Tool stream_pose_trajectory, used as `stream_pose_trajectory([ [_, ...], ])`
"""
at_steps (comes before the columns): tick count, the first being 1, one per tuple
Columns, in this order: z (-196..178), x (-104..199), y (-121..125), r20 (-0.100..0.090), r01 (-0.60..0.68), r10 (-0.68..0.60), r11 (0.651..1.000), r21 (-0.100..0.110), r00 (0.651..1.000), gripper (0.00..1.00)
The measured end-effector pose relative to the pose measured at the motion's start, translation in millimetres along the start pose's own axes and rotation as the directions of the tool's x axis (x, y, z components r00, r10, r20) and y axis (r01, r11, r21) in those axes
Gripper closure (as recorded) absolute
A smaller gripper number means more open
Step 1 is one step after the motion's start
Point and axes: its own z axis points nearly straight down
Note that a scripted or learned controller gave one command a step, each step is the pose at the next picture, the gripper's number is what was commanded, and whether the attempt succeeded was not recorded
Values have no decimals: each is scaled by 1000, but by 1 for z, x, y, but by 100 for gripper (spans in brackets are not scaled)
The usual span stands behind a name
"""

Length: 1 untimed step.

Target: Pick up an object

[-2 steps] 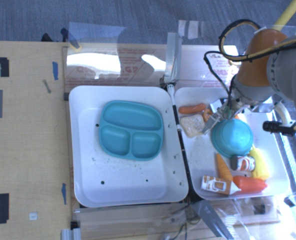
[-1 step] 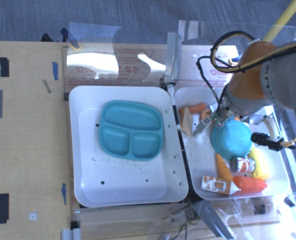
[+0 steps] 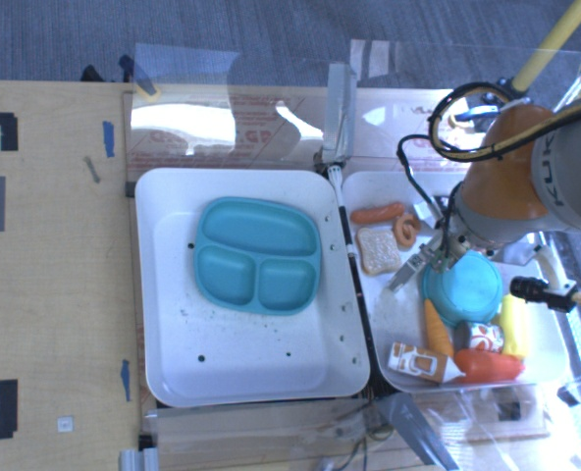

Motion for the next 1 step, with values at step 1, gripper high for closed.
stream_pose_trajectory([
  [1,0,12,-21,1,15,-15,1000,-1,1000,0],
])
